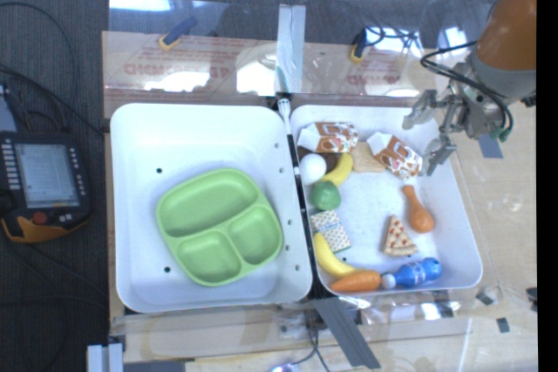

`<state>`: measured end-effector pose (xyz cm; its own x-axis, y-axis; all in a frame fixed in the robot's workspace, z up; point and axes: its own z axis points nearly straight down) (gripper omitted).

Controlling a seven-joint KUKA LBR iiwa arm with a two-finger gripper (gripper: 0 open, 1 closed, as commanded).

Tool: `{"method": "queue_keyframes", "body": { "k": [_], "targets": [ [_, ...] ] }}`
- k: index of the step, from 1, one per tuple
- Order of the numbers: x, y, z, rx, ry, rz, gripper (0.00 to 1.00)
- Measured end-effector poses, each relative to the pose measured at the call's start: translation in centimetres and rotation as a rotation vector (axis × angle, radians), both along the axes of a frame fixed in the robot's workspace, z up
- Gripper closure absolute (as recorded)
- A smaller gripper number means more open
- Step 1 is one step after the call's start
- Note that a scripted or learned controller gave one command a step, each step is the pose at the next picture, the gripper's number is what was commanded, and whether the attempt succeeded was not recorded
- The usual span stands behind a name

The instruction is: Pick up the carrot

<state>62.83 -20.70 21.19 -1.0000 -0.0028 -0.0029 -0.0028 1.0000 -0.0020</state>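
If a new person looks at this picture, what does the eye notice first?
First, the green tray, alone in the left bin. Next, the toy food crowded in the right bin, with the carrot at its near edge. The claw hangs open over that bin's far right corner.

Brightness: even and bright over both white bins [200,122].
Glare: white patches on the clear panel [200,74] along the bench's far edge.
Shadows: soft and faint, under the green tray [222,226].
Focus: slightly soft overall; small items blur at their edges.
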Motion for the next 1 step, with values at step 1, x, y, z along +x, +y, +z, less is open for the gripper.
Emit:
{"method": "queue_keyframes", "body": {
  "k": [1],
  "targets": [
    [-5.02,1.11,-10.75,-0.005,-0.02,0.004,0.0]
  ]
}}
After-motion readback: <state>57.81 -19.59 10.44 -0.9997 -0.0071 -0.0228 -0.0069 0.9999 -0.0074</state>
